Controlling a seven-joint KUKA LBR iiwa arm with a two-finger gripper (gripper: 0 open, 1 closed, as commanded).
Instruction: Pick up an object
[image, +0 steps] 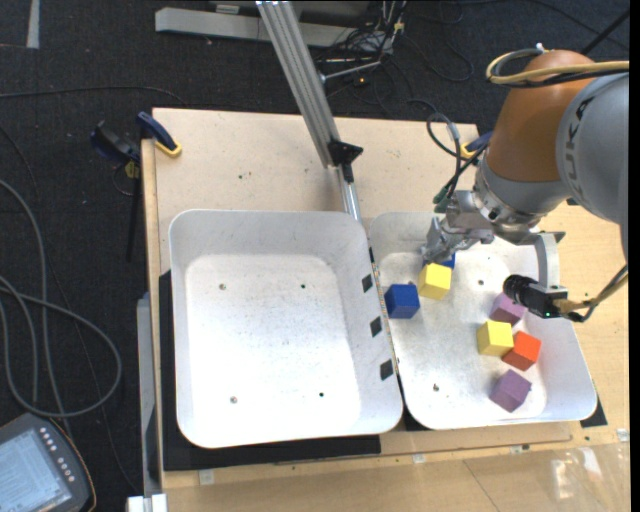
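Several small blocks lie in the right bin (450, 372): a blue cube (402, 300) near its left wall, a yellow cube (436, 280) beside it, a purple block (507, 309), a second yellow cube (495, 337), an orange cube (522, 349) and another purple cube (511, 389) near the front. My gripper (441, 250) hangs low at the back of this bin, directly behind and above the first yellow cube, close to its top. A bit of blue shows at the gripper's tip. Whether it touches the yellow cube is unclear.
The left bin (200, 232) sits wall to wall with the right one. A slanted metal rod (305, 85) crosses the bench from the back to the bins' shared edge. Cables trail behind the arm, and a black connector (528, 293) hangs over the right bin.
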